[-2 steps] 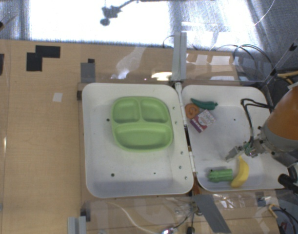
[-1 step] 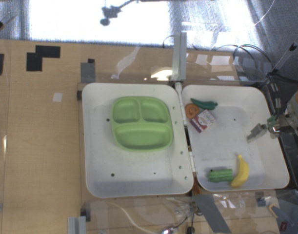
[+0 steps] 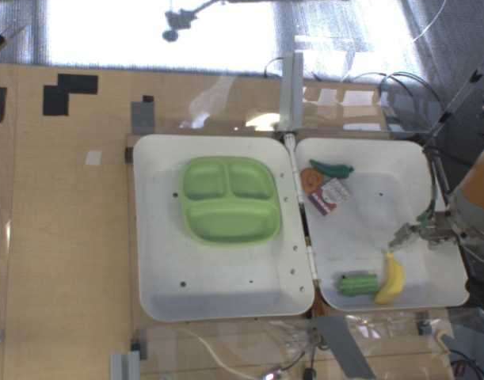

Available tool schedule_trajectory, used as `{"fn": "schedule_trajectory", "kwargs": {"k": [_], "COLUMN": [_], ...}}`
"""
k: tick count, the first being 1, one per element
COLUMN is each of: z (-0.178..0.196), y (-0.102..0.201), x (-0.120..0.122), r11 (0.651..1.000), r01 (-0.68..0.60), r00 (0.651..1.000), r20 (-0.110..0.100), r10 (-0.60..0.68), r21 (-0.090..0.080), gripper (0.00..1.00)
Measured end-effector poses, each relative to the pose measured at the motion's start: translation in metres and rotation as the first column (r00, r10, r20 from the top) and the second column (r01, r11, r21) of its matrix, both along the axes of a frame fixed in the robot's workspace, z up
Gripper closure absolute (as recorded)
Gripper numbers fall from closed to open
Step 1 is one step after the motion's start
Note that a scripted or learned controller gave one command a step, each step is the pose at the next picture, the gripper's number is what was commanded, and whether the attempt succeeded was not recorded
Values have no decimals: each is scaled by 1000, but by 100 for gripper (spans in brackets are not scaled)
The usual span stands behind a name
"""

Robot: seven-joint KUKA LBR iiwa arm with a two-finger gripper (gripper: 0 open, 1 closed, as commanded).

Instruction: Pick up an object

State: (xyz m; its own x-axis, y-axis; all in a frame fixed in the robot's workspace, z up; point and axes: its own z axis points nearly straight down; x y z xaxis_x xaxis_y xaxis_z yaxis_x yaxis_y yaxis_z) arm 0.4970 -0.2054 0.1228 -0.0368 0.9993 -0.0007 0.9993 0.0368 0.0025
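The right bin (image 3: 384,176) holds several objects. A yellow banana (image 3: 391,279) lies near its front right corner, with a green cucumber-like piece (image 3: 358,284) just left of it. At the bin's back left sit a dark green pepper (image 3: 332,169), an orange round item (image 3: 310,181) and a purple and white packet (image 3: 330,196). My gripper (image 3: 403,236) reaches in over the right rim, low above the bin floor, just behind the banana's upper tip. I see nothing held in it.
The left bin (image 3: 158,236) bears a light green divided plate (image 3: 229,200) in its middle. A raised divider (image 3: 299,212) separates the two bins. An upright grey post (image 3: 291,89) stands behind the divider. Cables hang at the back right.
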Motion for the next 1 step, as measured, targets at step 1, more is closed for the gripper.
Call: {"fn": "schedule_trajectory", "kwargs": {"k": [1], "z": [-31], "y": [21], "x": [-5], "r11": [981], "r01": [-195], "r00": [981], "r20": [13], "r10": [195], "r21": [-9], "gripper": [0]}}
